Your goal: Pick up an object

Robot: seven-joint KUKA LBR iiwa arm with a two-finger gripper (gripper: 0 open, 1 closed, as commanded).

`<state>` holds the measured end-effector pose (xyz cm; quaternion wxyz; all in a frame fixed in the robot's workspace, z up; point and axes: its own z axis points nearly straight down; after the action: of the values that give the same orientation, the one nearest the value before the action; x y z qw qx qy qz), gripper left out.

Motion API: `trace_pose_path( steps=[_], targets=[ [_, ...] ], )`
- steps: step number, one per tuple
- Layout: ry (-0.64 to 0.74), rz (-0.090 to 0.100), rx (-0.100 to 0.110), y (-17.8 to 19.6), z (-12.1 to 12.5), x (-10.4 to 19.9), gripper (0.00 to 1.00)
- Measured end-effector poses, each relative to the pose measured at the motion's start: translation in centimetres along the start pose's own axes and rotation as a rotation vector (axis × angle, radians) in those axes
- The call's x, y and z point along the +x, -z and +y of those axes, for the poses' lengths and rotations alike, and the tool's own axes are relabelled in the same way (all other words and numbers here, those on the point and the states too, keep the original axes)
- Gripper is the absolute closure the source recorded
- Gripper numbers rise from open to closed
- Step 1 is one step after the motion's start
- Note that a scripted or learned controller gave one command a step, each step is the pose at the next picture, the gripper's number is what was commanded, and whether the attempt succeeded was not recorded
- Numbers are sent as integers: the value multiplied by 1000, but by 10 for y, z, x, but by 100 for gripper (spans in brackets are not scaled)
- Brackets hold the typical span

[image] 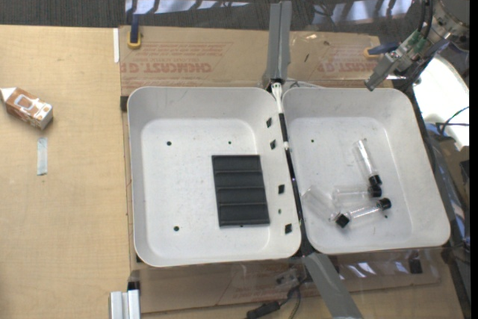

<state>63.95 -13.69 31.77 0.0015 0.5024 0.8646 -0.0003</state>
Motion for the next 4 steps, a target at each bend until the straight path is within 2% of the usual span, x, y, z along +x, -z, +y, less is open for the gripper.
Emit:
trace_pose_path(
  steps=[1,2,3,4],
  targets=[
    [108,1,0,-183,-34,-80,0],
    [426,0,-2,-95,-64,-62,0],
    [459,2,-1,-166,-82,-51,0],
    [743,-1,-3,-91,-80,-52,0]
  ],
)
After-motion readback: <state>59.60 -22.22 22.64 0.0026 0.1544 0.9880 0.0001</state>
